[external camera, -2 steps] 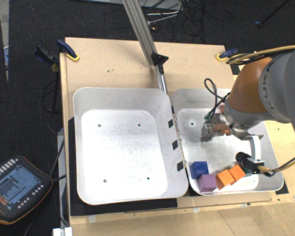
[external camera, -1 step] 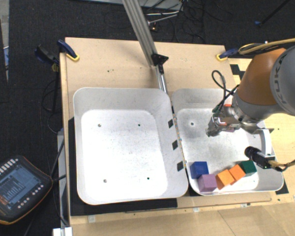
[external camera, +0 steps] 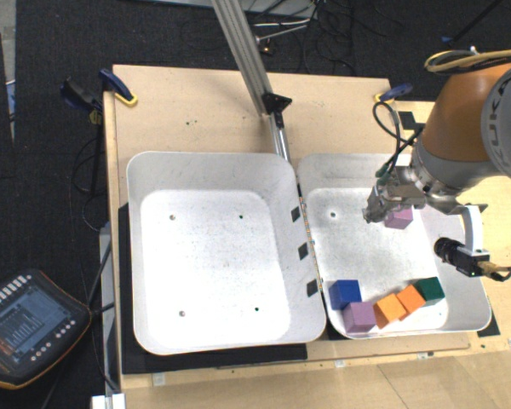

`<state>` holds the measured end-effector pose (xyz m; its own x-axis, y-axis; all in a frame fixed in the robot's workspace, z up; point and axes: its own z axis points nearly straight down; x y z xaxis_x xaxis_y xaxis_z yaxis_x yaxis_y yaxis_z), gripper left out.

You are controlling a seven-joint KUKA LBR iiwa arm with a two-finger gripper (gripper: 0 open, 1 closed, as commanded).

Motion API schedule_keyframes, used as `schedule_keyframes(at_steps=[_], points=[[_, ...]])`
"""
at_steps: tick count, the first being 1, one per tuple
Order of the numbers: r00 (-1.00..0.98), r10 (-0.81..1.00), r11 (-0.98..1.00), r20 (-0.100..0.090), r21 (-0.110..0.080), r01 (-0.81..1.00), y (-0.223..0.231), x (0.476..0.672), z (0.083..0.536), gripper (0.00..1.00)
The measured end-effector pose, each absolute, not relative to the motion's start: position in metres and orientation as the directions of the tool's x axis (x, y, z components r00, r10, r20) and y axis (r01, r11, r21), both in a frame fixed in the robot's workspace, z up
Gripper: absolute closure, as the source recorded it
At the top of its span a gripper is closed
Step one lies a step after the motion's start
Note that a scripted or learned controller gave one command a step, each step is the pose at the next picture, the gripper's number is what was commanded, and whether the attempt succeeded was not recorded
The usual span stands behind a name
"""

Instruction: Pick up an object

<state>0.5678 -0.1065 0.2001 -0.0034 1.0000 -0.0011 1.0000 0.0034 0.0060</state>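
pale purple block [external camera: 399,219] in right bin's upper part, partly hidden; blue, purple, orange, green blocks clustered near front edge.

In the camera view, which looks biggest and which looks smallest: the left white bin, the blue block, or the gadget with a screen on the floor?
1. Left white bin, by far the biggest.
2. Gadget with a screen, in the bottom left corner, partly cut off by the picture's edge.
3. Blue block, the smallest, lying in the right bin.

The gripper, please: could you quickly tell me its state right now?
Gripper: over the right bin, right beside a purple block; open or shut cannot be told.
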Motion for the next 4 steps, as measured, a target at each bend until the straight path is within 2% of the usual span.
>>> schedule_keyframes(at_steps=[1,3,4], points=[[-0.003,1.0,0.003,-0.002,0.008,1.0,-0.11,0.564,0.262,1.0],[-0.009,1.0,0.009,0.001,0.002,1.0,-0.006,0.587,0.266,1.0],[-0.008,1.0,0.008,0.001,-0.002,1.0,0.047,0.595,0.244,1.0]])
